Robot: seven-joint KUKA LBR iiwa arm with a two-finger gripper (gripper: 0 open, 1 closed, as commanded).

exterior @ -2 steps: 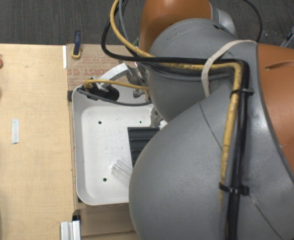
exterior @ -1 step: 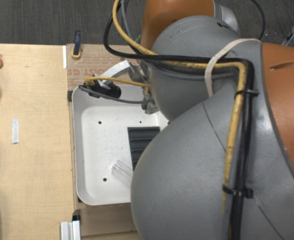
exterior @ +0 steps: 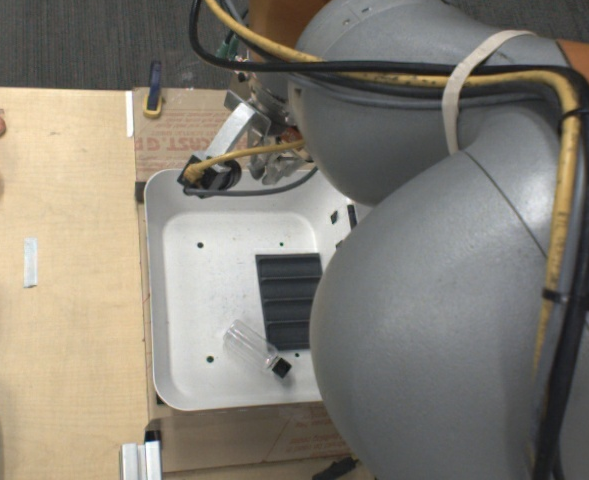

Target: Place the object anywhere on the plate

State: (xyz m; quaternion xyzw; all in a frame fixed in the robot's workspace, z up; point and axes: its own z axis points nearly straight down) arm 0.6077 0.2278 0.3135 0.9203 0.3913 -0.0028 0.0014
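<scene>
Below, clear plastic tube (exterior: 251, 347) beside ribbed black block (exterior: 290, 299); hand state unclear.

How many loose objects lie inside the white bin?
2: a black ribbed block near the middle of the white bin, and a clear tube with a black cap in front of it. The grey arm may hide more.

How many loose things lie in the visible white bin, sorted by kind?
Black ribbed block: 1
Clear tube with a black cap: 1
Total: 2, both lying on the floor of the white bin. The grey arm covers the bin's right part, so anything under it goes uncounted.
</scene>
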